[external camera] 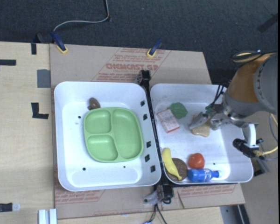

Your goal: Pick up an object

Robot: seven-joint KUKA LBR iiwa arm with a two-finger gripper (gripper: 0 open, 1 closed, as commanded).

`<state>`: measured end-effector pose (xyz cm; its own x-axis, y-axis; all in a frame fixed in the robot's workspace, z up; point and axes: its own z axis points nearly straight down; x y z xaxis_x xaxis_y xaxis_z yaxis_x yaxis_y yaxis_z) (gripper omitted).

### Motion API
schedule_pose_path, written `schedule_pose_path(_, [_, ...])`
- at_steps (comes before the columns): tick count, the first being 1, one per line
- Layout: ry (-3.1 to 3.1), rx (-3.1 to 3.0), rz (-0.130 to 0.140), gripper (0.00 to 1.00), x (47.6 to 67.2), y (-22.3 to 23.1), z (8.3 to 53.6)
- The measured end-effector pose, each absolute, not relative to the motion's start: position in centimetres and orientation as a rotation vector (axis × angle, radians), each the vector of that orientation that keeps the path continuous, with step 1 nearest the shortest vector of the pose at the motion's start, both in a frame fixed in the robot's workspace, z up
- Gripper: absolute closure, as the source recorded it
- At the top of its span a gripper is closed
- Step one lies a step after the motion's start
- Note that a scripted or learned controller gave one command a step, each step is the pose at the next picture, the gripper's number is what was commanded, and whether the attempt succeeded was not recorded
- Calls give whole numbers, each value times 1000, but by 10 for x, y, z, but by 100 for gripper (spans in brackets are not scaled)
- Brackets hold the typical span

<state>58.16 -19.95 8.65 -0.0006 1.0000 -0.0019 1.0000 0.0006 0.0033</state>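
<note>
Tan object (201,131) | right bin (224,148) | tool (199,122) just above it

cardboard sheet (126,64) | red print, upside down: "CHEMCAST GP" | smaller lines unreadable

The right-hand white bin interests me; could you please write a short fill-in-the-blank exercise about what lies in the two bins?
The green divided plate has ____ compartments. The yellow banana lies in the ____ white bin. The blue plastic bottle lies just below the ____ ball. The gripper is over the ____ bin.

Missing words: three; right; red; right.
</note>
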Motion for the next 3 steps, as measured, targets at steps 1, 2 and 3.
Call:
schedule_pose_path(1, [2218, 2216, 2, 100, 582, -200, 97])
schedule_pose_path(2, [2225, 2219, 0, 100, 580, -115, 159])
schedule_pose_path(3, [2224, 2219, 1, 100, 587, -45, 231])
